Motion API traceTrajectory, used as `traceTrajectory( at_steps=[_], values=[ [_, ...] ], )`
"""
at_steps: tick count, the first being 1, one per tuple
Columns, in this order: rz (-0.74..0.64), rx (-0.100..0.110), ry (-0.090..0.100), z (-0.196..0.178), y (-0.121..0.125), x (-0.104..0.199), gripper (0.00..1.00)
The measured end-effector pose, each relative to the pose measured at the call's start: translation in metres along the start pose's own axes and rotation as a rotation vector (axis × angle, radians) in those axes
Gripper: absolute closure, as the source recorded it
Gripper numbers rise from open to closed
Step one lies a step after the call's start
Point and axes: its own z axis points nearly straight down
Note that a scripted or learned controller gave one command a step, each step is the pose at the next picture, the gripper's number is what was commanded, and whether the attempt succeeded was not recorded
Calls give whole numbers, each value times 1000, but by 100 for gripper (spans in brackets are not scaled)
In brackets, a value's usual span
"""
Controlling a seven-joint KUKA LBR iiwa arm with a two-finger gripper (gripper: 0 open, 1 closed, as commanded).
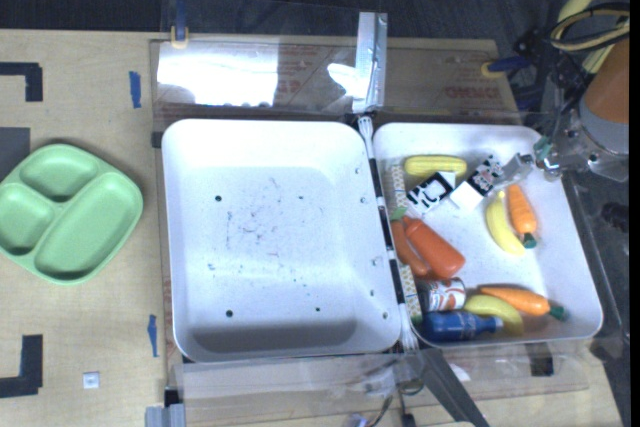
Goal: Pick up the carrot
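While two carrots lie in the right bin point(585, 255), the nearer one to the gripper point(535, 160) is the carrot point(519, 212) by the bin's far right corner, just beside a banana point(500, 227). The second carrot point(520, 299) rests along the near edge. It looks like a light, stiff, smooth plastic toy, likely slippery; taking it across its thick middle seems safest. Whether the gripper is released or clenched I cannot tell. An orange bottle point(430, 248) lies toward the bin's left edge.
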Motion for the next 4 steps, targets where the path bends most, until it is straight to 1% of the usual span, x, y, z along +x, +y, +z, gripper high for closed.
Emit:
traceTrajectory(
  at_steps=[1,2,4],
  values=[
    [-35,-3,-2,0,1,0,0],
    [-104,-2,-3,1,0,-1,0],
    [-179,-5,-6,1,0,-2,0]
  ],
)
